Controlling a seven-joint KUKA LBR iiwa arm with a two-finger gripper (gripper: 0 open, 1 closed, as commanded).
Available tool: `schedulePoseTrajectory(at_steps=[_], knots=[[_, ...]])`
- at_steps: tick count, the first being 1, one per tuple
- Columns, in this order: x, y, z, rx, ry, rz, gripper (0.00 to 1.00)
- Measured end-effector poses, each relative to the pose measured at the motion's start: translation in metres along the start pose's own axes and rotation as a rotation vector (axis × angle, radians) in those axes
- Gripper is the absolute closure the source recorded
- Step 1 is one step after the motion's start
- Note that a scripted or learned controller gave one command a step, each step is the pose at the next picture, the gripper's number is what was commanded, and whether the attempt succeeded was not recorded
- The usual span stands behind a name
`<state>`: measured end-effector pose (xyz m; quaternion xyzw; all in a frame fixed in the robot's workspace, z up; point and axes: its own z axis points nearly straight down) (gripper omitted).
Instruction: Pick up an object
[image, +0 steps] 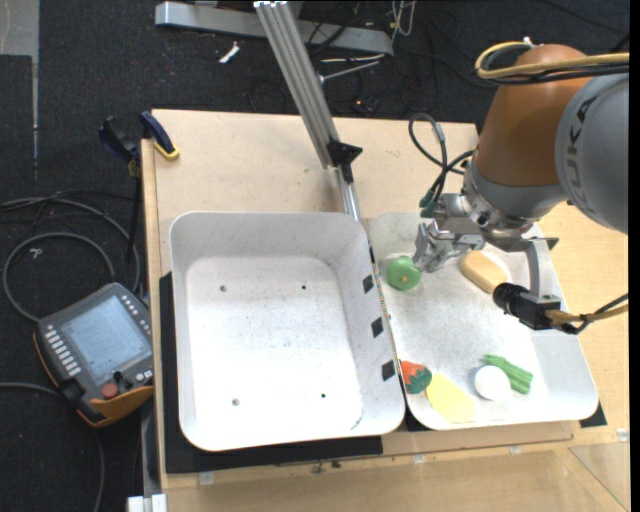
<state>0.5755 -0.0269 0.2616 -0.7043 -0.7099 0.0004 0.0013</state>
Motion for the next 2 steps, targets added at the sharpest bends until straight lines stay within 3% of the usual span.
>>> schedulePoseTrajectory(at_steps=[2], knots=[[0.107,-0.003,0.018,0.001,0.0,0.0,1.0]])
